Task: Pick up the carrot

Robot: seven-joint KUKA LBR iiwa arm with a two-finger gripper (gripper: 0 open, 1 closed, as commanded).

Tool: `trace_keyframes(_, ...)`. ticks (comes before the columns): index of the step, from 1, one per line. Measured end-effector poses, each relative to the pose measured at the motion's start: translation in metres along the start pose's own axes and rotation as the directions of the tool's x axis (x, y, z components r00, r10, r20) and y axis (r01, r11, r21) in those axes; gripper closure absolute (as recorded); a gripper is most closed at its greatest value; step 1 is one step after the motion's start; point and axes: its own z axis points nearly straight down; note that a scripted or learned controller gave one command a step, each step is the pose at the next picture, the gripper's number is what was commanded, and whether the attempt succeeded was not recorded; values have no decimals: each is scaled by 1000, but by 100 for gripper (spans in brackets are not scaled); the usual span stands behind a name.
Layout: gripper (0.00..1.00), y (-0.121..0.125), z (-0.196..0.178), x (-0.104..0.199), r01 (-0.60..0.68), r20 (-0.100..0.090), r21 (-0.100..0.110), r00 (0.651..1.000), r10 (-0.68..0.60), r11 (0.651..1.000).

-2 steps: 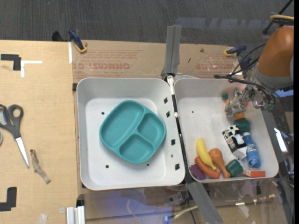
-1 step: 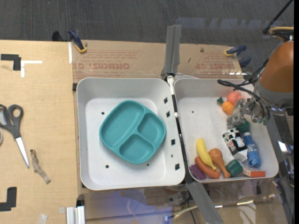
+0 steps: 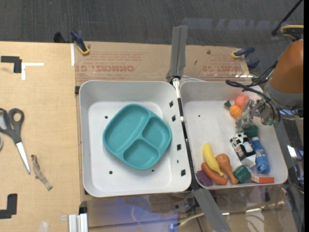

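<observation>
arm (image 3: 288, 71) reaching in from right | gripper (image 3: 252, 114) low over right bin (image 3: 193, 129), aperture unclear | carrot (image 3: 213, 173) well apart

We spot red print on the cardboard sheet (image 3: 125, 62) behind the bins, upside down from here; it seems to read "CHEMICAL GUYS", though part is cut off. More red letters further right stay unreadable.

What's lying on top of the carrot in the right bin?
The carrot lies near the right bin's front edge. A brown drumstick-like toy rests across its right part, and the banana touches its upper end. A purple piece sits beside it. Its underside is hidden.
</observation>
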Motion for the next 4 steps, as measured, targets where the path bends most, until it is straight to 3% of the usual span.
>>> trace_keyframes(1,100,1,-10,-1,3,5,0,1000,-3,1000)
trace_keyframes(2,100,34,9,-32,-136,-1,-1,991,136,991)
trace_keyframes(3,100,58,-60,-14,-271,-2,0,963,271,963)
trace_keyframes(4,100,75,-125,89,-137,-6,1,991,137,991)
